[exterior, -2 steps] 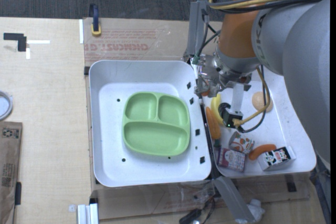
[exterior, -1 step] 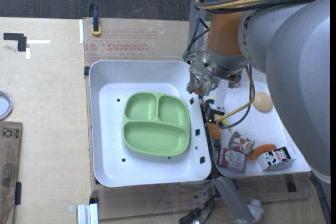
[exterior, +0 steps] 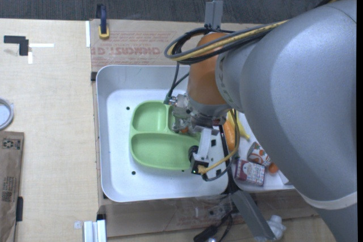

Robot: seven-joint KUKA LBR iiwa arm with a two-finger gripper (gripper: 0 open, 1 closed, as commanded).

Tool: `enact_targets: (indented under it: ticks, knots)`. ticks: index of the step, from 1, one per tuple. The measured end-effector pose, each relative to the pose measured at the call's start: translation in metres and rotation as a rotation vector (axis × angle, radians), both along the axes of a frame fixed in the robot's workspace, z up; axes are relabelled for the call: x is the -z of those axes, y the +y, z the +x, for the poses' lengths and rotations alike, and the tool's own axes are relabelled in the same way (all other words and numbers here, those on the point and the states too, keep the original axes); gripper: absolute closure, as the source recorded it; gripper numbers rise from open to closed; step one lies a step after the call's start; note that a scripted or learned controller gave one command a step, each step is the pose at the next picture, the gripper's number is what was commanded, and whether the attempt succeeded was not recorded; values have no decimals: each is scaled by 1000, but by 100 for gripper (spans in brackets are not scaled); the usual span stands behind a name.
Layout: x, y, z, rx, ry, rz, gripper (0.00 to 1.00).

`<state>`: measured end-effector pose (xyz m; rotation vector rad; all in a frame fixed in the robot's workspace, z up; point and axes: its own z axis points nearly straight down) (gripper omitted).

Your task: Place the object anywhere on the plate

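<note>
A light green divided plate [exterior: 152, 141] lies in the left white bin [exterior: 113, 139]. My gripper [exterior: 180, 121] hangs over the plate's right edge, near the ridge between its two compartments. The wrist and the orange band above it cover the gripper's tip, and whether anything is held there is hidden. In the right bin, beside the arm, I see an orange oblong object [exterior: 228, 133], a thin yellow object [exterior: 241, 128] and a small red-and-white packet [exterior: 250, 172].
The grey arm covers most of the right bin. A colourful printed item [exterior: 259, 153] lies there by the packet. Cardboard [exterior: 133, 49] lies behind the left bin. Bench clutter at far left includes a ring [exterior: 3, 114] and a brown packet [exterior: 9, 178].
</note>
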<state>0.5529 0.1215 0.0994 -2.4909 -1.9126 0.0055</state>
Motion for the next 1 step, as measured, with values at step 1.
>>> enact_targets:
  ticks: [1]
  knots:
    - [-1, -1, 1, 1, -4, 0, 0]
